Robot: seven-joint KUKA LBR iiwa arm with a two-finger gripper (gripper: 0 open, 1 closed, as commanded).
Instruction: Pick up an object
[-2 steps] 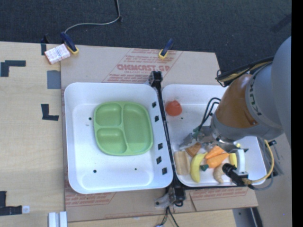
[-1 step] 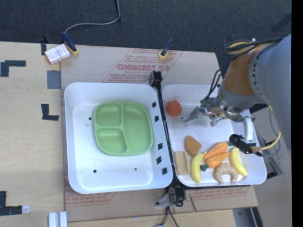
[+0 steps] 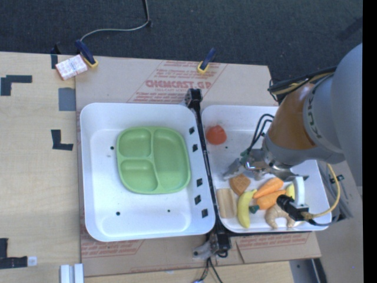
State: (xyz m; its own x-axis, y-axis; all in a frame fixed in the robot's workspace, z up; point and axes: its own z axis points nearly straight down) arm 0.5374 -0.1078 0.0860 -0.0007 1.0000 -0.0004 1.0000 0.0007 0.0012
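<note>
My claw (image 3: 240, 165) sits open over the right bin (image 3: 235, 115), holding nothing. Lower right of frame, in that bin: one banana (image 3: 244, 209), one carrot (image 3: 268, 188), one bread piece (image 3: 238, 184), one red ball (image 3: 216, 135) higher up. Left bin (image 3: 94, 158): one green divided plate (image 3: 154, 160). Cardboard sheet (image 3: 171, 84) on wood bench (image 3: 29, 175).

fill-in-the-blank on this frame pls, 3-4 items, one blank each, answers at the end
1. The green divided plate lies in the ____ bin.
2. The plate has ____ compartments.
3. The end effector hangs over the ____ bin, above the toy food.
4. The banana is coloured ____.

Answers: left; three; right; yellow
</note>
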